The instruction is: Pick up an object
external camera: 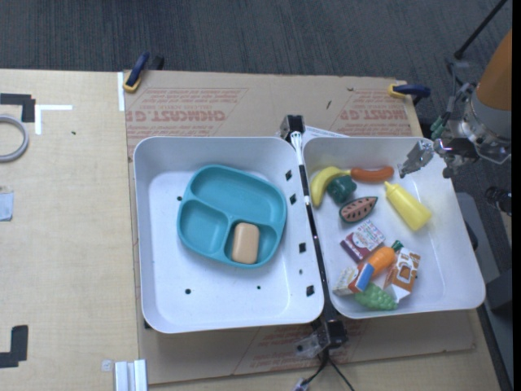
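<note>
White plastic makes up the two shallow bins, set side by side on a cardboard sheet (244, 104) over the wooden bench (65, 243). In the left bin (163, 292) lies a teal divided plate (213, 210), and a tan bread roll (245, 243) sits in its lower right section.

Over the right bin (456, 251) the arm (492, 88) comes in from the right, its orange band showing above the wrist. Its claw (431, 157) hovers at the upper right corner of that bin, fingers spread apart and gripping nothing.

Toy food (all small) is scattered in the right bin. A yellow bottle (407, 204) lies tilted just below the claw. A banana (321, 183) curves against a dark green pepper (342, 189), with a sausage (372, 173) just to their right. Below them rests a brown oval piece (358, 209), then a small pink carton (363, 239), a carrot (376, 263), an orange-and-white packet (404, 271) and a bunch of green grapes (376, 298) near the bottom edge.
</note>
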{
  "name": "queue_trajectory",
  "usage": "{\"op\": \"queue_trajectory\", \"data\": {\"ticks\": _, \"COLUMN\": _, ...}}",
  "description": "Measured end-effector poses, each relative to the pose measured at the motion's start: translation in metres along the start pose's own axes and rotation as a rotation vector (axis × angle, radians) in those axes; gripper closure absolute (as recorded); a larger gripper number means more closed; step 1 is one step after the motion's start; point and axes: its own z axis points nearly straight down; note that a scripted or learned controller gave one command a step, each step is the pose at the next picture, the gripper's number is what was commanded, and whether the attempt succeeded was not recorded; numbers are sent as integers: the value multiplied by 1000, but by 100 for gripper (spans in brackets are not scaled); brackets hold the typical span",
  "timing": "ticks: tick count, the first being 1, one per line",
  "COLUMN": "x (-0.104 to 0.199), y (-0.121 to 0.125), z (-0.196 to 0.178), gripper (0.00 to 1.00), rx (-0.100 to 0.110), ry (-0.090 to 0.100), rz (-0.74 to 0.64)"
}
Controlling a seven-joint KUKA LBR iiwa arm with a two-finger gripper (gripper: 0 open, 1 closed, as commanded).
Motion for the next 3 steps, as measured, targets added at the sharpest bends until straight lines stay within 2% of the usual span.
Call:
{"op": "queue_trajectory", "data": {"ticks": 1, "x": 8, "y": -15, "z": 116, "gripper": 0, "rx": -1, "ry": 0, "rz": -270}}
{"op": "queue_trajectory", "data": {"ticks": 2, "x": 7, "y": -15, "z": 106, "gripper": 100, "rx": -2, "ry": -1, "rz": -267}}
{"op": "queue_trajectory", "data": {"ticks": 3, "x": 55, "y": -68, "z": 21, "gripper": 100, "rx": -1, "ry": 0, "rz": -105}}
